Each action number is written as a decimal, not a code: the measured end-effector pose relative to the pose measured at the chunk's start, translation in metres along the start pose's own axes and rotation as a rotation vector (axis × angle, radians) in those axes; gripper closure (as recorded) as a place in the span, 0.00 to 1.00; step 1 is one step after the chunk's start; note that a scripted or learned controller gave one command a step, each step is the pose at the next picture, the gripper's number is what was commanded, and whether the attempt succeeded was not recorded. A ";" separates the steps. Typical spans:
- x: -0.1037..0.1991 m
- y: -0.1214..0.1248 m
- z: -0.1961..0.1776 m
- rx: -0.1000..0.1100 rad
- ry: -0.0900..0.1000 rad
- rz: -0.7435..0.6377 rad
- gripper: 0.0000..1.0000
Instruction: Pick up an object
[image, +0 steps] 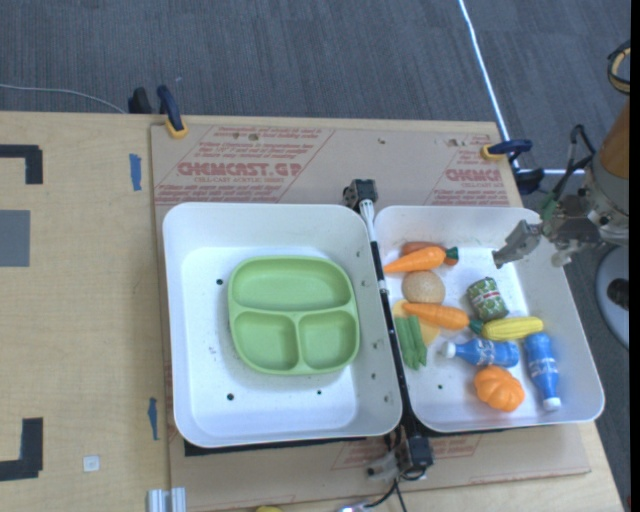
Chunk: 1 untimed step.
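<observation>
The gripper (538, 241) hung at the right bin's (585, 330) far right edge, jaws spread, nothing between them; the green can (486, 298) lay nearest, apart.

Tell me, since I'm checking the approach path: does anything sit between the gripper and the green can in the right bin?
Nothing visible does. The gripper hangs over the right bin's upper right part, and bare white floor separates it from the green can below and to the left.
</observation>
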<state>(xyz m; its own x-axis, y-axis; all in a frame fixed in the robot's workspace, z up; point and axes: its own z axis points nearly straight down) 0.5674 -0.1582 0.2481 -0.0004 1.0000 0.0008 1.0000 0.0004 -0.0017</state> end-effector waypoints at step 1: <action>0.002 -0.007 0.156 -0.003 -0.001 0.000 0.00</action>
<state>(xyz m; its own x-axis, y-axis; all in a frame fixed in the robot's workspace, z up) 0.5605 -0.1562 0.0926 0.0000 1.0000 -0.0004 1.0000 0.0000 0.0012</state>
